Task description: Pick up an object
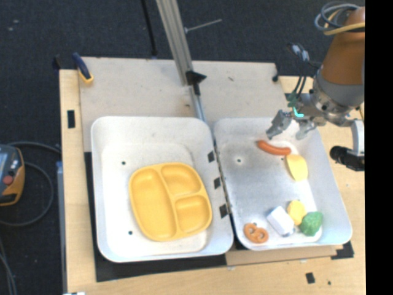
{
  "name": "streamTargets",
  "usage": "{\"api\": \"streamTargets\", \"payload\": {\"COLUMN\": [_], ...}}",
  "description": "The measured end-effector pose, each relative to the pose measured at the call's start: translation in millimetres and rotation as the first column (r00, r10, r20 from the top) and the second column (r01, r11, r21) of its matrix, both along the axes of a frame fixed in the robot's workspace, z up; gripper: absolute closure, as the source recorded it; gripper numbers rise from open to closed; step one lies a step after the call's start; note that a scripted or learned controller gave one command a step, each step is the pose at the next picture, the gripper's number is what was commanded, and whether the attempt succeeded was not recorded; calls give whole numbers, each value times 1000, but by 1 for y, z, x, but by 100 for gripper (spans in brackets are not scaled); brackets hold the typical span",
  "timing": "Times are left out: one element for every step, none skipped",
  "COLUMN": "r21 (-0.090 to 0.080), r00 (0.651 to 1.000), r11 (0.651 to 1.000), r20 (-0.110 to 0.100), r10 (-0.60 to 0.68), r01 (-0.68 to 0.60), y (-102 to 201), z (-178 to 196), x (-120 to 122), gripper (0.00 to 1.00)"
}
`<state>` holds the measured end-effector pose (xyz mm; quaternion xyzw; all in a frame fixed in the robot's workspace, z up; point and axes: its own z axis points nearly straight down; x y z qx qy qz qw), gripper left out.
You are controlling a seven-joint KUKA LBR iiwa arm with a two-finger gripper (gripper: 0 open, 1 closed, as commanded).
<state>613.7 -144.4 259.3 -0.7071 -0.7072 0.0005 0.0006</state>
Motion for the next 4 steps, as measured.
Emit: {"api": "streamTargets", "payload": {"r21": [-1,-1,-1,-2], "r00": [1000,1000,1000,1000], "r11": [1000,1000,1000,1000], "r20": [3,-1,-1,1], "r10": [1,-1,-2,-3], "r01": [-1,1,2,3], "y": [0,-5,1,0], "z": [1,-60,-118,-160], "x": [1,-3,-9,-9], "gripper": [0,0,0,0]}}
